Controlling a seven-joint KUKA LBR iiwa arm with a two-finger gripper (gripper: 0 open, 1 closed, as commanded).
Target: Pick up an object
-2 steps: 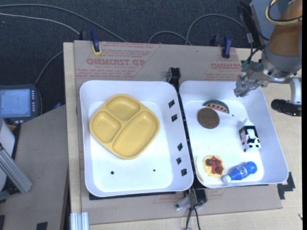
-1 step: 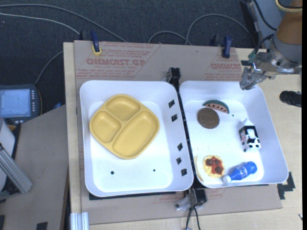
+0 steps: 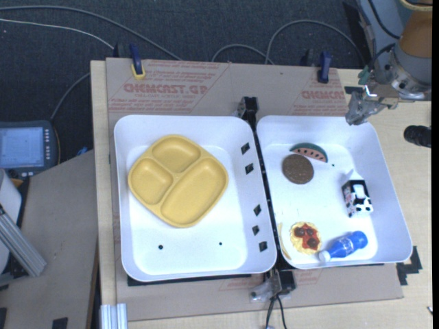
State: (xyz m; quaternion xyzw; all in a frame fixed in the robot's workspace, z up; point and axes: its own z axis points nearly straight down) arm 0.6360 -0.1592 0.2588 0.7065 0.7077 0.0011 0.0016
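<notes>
While the arm is reaching in from the right, its pincer (image 3: pixel 358 110) is hanging above the far right corner of the right bin (image 3: pixel 387 184), just over the rim, and nothing is showing between its fingers. Whether those fingers are spread or closed I cannot tell, because the part is small and seen from above at a slant.

As far as I am judging, the task is only beginning: no object is lifted yet, and every candidate is lying on the floor of the right bin. A watermelon slice (image 3: pixel 308 151) is resting near the far wall, touching or nearly touching a round brown cookie (image 3: pixel 298 169) just in front of it. A small black and white carton (image 3: pixel 356 197) (it is looking like a milk box with a cow pattern) is lying near the right wall, the closest thing to the pincer. At the near edge a little pizza piece (image 3: pixel 305 237) is sitting beside a blue bottle (image 3: pixel 345 244), which is lying on its side.

In the left bin (image 3: pixel 130 184) a yellow divided plate (image 3: pixel 178 179) is lying alone.

What is remaining is almost everything: choosing one object, moving over it, descending, closing on it and lifting it free of the bin.
</notes>
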